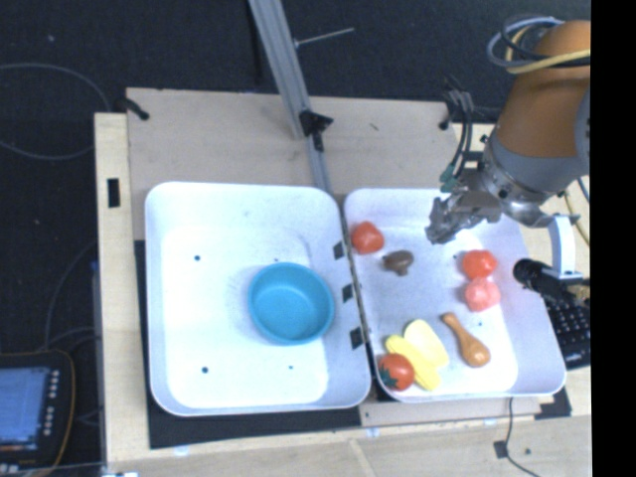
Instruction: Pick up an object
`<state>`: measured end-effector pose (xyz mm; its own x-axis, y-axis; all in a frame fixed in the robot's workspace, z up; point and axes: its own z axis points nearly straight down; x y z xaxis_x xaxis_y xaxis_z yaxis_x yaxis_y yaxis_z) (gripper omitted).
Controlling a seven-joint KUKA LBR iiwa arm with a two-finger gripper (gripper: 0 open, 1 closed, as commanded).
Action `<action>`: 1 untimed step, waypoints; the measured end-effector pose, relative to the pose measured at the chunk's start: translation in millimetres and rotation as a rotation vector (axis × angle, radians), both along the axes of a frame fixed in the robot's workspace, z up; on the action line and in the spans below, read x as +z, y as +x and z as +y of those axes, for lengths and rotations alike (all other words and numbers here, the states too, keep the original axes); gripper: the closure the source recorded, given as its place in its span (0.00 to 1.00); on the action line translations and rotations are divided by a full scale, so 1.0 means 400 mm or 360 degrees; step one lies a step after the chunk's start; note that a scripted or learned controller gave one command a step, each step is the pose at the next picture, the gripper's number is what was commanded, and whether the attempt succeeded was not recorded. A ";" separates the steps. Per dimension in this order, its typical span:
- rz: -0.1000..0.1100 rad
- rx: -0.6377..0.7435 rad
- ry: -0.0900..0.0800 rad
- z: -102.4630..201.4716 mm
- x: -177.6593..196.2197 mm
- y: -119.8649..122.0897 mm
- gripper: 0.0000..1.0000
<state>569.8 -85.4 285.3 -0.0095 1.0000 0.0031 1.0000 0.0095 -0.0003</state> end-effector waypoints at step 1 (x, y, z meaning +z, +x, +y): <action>0.0003 -0.0002 -0.0002 0.137 -0.010 -0.035 1.00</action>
